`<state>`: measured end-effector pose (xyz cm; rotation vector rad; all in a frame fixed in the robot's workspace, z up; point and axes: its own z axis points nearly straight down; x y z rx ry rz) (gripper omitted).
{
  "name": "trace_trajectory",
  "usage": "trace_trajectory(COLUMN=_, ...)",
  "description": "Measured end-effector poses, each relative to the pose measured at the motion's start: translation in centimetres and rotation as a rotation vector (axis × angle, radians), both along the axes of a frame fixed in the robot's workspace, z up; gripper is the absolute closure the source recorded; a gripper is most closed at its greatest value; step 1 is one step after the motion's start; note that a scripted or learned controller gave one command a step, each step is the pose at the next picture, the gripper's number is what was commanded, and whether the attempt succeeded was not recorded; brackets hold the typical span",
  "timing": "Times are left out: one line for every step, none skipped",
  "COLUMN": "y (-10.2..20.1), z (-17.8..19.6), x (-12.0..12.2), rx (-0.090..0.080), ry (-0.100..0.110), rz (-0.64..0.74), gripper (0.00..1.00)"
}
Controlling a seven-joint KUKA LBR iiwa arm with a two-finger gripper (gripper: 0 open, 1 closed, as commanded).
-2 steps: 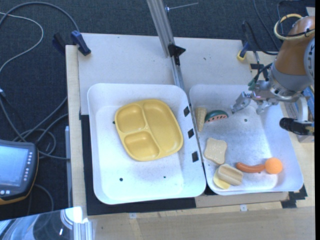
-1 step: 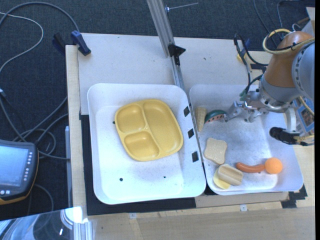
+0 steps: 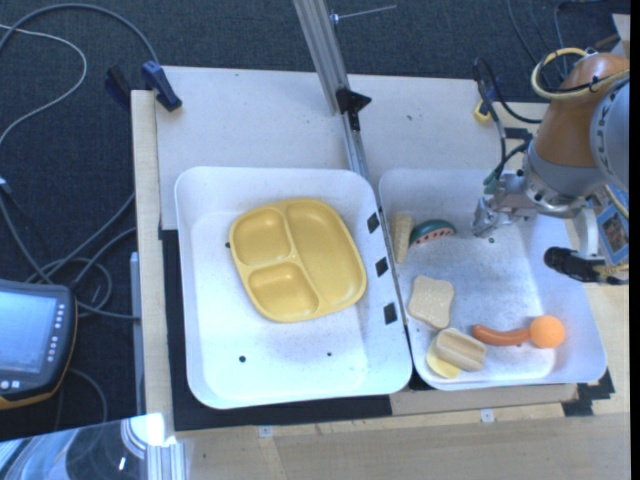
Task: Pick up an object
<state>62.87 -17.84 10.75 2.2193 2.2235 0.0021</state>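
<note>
Grey arm's gripper [image 3: 487,223] low over the right white bin [image 3: 505,278] — fingers too small to tell if apart or clenched. Just left: red-and-green toy watermelon slice [image 3: 432,232]. Nearer the front — tan bread slice [image 3: 431,301], orange ball [image 3: 547,332]. Yellow three-part plastic plate [image 3: 296,258] in the left bin.

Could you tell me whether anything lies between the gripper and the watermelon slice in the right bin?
Nothing visible does. The gripper hangs over the upper part of the right bin, and the watermelon slice lies just to its left in the view, with bare bin floor between them. The other toy foods sit nearer the bin's front.
</note>
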Motion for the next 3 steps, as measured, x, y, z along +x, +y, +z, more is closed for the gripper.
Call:
trace_trajectory(y=-0.5, z=6.3, x=0.7, rx=-0.004, ry=-0.008, rz=-0.001, gripper=1.0)
trace_trajectory(y=-1.3, z=12.1, x=1.4, rx=-0.004, ry=-0.008, rz=0.0, gripper=1.0)
trace_trajectory(y=-1.3, z=14.5, x=1.5, rx=-0.003, ry=-0.005, rz=0.0, gripper=1.0)
